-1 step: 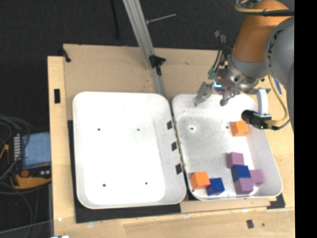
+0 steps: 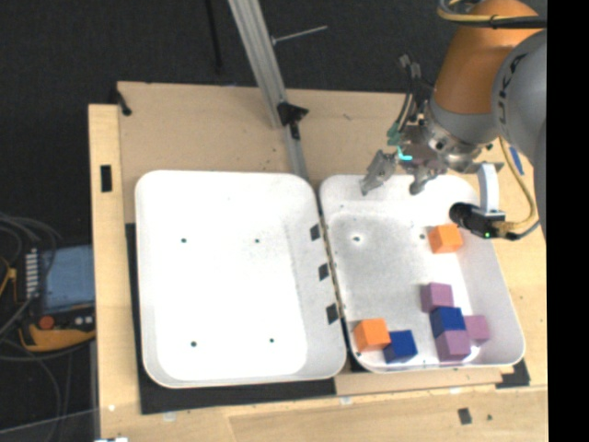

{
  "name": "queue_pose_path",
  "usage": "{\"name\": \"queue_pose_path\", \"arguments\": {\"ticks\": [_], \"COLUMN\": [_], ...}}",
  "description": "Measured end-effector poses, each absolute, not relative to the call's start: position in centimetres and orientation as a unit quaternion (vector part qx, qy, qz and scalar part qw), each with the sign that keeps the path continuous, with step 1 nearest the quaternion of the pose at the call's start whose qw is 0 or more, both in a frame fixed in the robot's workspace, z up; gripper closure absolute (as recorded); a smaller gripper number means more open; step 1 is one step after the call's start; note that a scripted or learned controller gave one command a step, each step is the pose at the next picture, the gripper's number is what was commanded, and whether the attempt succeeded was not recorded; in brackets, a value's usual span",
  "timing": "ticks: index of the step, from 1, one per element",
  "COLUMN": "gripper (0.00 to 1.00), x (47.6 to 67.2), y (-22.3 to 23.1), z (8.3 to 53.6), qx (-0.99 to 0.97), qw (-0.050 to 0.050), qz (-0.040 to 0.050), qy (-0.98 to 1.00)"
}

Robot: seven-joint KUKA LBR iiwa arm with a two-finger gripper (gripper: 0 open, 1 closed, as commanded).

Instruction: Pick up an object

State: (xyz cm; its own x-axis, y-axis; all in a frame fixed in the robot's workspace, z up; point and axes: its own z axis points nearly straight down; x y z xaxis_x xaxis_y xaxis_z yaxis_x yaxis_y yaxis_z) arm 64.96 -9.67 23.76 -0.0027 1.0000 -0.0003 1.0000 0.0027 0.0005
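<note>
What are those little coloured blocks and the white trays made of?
The blocks, such as the orange one and a purple one, look like matte foam or painted wood: flat colour, no shine. Which one, I can't tell. The trays look like smooth moulded plastic, with rounded corners and a slight sheen.

This is a robotics lab or test cell. A plywood counter point(image 2: 230, 127) carries two shallow white bins point(image 2: 230, 274) side by side over dark flooring. A grey and orange industrial arm point(image 2: 483, 53) reaches in from the right, an aluminium mast point(image 2: 262, 53) rises at the far side, and a control pendant point(image 2: 60, 288) with loose cables lies at the left.
</note>
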Motion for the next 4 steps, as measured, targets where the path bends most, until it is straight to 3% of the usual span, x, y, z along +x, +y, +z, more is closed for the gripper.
{"name": "queue_pose_path", "arguments": {"ticks": [3, 4], "gripper": [0.00, 1.00], "x": [63.8, 64.0], "y": [-11.2, -11.3], "z": [9.5, 10.9], "qx": [0.709, 0.711], "qw": [0.000, 0.002], "qz": [-0.0013, 0.0014], "qy": [0.705, 0.703]}}
